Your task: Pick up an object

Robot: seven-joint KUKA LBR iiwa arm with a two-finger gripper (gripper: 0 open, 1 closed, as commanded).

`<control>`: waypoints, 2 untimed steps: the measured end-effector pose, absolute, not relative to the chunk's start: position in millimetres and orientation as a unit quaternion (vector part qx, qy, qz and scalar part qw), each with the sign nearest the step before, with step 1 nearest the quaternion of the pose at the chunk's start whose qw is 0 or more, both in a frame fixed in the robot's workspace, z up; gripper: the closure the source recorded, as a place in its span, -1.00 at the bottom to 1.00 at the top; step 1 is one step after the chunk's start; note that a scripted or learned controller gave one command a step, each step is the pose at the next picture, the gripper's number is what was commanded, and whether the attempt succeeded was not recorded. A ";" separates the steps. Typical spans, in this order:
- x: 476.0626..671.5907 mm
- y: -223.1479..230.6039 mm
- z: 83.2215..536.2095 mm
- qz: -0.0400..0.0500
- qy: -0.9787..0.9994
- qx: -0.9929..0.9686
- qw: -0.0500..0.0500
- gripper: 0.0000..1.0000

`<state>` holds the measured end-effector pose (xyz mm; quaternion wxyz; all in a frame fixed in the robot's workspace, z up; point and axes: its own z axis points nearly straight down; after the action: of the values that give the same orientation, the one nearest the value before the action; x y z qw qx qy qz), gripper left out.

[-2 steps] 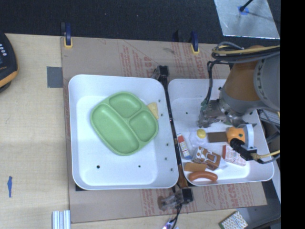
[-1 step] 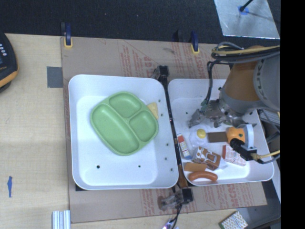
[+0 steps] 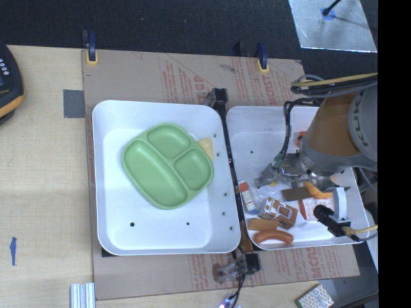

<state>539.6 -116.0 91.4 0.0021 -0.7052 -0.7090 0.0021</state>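
My gripper (image 3: 270, 176) reaches down into the right bin (image 3: 257, 122), its tip just above the bin floor near the middle. Just below it lie several small items: a red and white little box (image 3: 245, 195), a brown patterned packet (image 3: 280, 212), a brown stick (image 3: 262, 224) and an orange-red sausage (image 3: 273, 238) at the front wall. A dark brown flat piece (image 3: 296, 193) and an orange piece (image 3: 316, 189) lie beside the wrist. The grey arm with its orange band (image 3: 331, 130) hides the right part of this bin.
The left bin (image 3: 109, 223) holds a green divided plate (image 3: 168, 164) with a pale yellow piece (image 3: 206, 147) poking out at its right rim. Blue clamps (image 3: 91, 47) pin the cardboard base at the back. A white packet (image 3: 311, 208) lies near the wrist.
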 end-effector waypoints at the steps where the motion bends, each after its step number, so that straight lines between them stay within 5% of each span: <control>1: 605.8 -128.2 92.7 0.000 -0.709 -0.706 0.000 -1.00; 2: 543.8 -116.0 91.3 0.003 -0.709 -0.706 0.003 -1.00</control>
<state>543.8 -116.0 91.3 0.0035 -0.7057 -0.7085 0.0027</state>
